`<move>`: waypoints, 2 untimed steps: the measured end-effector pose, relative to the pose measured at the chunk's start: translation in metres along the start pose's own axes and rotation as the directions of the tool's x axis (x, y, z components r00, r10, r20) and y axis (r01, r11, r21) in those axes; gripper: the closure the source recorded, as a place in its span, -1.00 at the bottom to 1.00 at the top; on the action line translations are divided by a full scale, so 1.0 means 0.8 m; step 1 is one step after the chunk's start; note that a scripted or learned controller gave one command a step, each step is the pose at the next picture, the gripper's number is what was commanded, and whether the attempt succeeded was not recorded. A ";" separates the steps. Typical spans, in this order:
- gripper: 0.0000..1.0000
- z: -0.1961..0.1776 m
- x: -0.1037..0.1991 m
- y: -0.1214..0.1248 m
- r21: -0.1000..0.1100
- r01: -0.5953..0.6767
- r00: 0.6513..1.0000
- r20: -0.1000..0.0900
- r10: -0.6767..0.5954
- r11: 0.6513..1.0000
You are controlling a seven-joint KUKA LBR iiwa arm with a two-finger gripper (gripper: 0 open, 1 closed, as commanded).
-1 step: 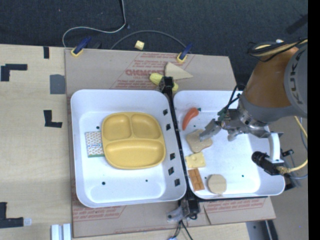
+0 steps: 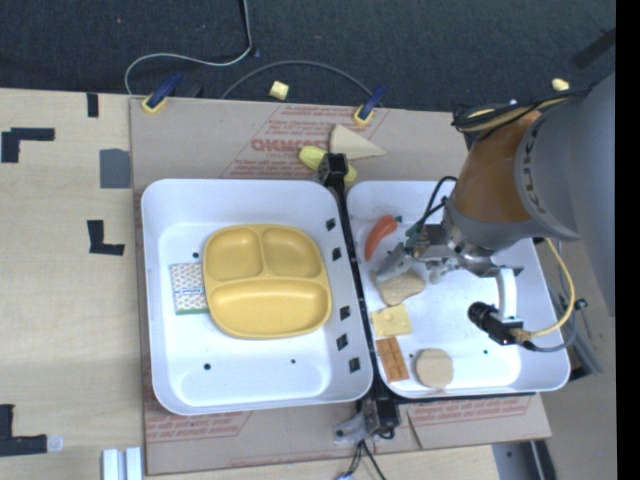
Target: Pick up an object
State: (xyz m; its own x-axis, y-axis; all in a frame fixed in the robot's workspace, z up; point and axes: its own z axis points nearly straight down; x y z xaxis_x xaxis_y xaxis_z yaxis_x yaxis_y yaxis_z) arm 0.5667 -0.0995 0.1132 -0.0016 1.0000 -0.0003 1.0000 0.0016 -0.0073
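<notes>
Small food-shaped objects lie in the right white bin (image 2: 540,368): a round tan biscuit (image 2: 434,368) lowest, a yellow square (image 2: 392,320), a tan chunk (image 2: 402,288), an orange-red piece (image 2: 381,234). Over the chunk hangs the gripper (image 2: 408,258); whether it is open or closed cannot be made out. Left, a yellow divided plate (image 2: 266,279).

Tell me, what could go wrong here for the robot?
The gripper hangs low in the right bin among crowded food pieces: a tan chunk just below it and an orange piece beside it. It might nudge or pinch two at once, or slip off the lumpy chunk. It is also near the divider between the bins, so a piece could be shoved against that wall.
</notes>
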 end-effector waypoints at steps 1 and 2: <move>-1.00 0.033 -0.017 0.089 -0.009 0.002 1.000 -0.003 -0.002 1.000; -1.00 0.034 -0.015 0.128 -0.004 0.001 1.000 0.000 -0.001 1.000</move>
State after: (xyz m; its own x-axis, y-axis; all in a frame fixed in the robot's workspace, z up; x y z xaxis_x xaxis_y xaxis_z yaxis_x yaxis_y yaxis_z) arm 0.6689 -0.1109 0.0851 -0.0023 1.0000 0.0001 1.0000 0.0023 -0.0030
